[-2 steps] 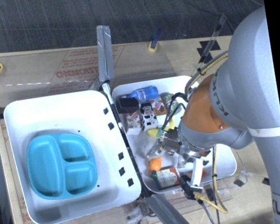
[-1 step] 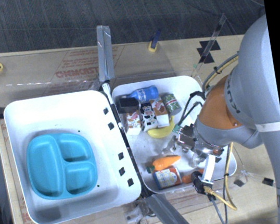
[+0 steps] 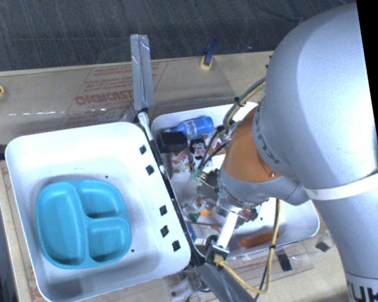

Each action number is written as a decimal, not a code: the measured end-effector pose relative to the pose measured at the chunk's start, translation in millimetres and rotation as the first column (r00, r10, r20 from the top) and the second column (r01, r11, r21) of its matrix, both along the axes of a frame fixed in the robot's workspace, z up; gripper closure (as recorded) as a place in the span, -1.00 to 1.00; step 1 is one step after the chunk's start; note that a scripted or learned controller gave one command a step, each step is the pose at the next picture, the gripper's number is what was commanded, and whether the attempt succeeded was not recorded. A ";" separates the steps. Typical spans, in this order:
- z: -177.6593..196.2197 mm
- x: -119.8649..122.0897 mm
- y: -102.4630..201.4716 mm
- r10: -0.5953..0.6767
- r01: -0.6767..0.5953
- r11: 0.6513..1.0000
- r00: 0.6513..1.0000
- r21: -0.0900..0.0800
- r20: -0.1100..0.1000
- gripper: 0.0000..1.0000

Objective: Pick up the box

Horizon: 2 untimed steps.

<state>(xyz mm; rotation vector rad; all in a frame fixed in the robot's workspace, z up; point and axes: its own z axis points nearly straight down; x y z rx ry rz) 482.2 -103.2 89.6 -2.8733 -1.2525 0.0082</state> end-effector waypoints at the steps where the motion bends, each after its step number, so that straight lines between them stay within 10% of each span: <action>1: 16.9 -7.0 -63.4 0.135 -0.135 0.991 0.991 0.000 0.002 -1.00; 2: 24.9 -7.6 -62.6 0.140 -0.140 0.990 0.990 0.004 -0.002 1.00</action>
